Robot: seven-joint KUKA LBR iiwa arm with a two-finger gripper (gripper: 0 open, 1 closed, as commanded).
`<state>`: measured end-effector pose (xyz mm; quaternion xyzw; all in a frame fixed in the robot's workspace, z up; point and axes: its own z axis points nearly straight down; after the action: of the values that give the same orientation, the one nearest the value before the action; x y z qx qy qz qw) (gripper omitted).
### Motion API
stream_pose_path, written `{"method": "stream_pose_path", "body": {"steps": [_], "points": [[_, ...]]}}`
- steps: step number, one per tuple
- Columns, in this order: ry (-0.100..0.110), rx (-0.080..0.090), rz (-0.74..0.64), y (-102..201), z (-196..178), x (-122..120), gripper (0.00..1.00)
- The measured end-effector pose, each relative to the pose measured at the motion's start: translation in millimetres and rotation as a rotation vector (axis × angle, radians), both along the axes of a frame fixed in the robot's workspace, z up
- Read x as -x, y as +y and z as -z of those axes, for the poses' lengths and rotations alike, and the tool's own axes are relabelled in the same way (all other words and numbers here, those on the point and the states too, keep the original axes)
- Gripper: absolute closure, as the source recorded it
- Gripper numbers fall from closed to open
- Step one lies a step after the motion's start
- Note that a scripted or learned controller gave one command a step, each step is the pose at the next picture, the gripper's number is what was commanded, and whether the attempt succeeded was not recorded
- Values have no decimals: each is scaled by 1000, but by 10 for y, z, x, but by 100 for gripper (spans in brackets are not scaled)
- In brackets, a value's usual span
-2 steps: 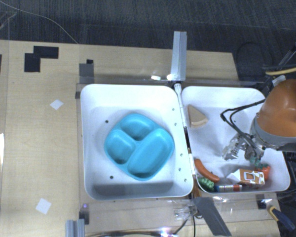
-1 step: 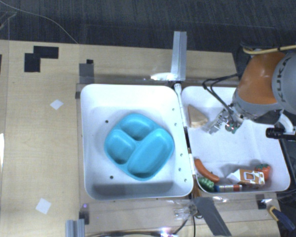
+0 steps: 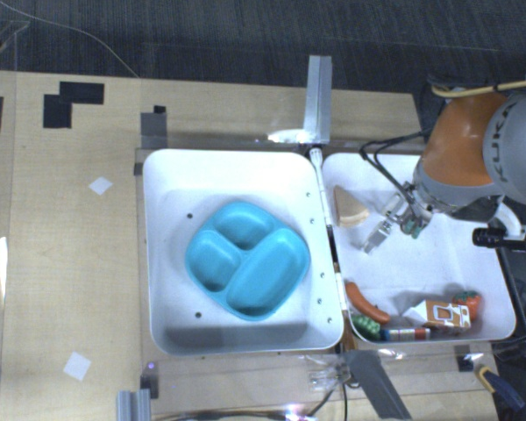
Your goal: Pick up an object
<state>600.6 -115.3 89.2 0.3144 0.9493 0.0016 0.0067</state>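
Sausage [image 3: 367, 303] lies diagonal, upper-left to lower-right.

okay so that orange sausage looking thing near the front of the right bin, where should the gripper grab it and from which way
Grip the sausage across its middle, coming straight down from above. It lies flat and slanted, so the gripper should close across its narrow width. Its lower end crowds the green item and the bin's left wall runs beside its upper end, so the middle looks safest.

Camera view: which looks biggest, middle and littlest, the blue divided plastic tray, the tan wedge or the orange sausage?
1. Blue divided plastic tray, by far.
2 and 3. Tan wedge and orange sausage look too alike to rank.
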Motion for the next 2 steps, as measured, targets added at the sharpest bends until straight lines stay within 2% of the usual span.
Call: {"method": "stream_pose_path", "body": {"steps": [1, 2], "points": [[3, -4, 315, 181, 16, -386, 0], [34, 2, 35, 127, 6, -645, 0]]}}
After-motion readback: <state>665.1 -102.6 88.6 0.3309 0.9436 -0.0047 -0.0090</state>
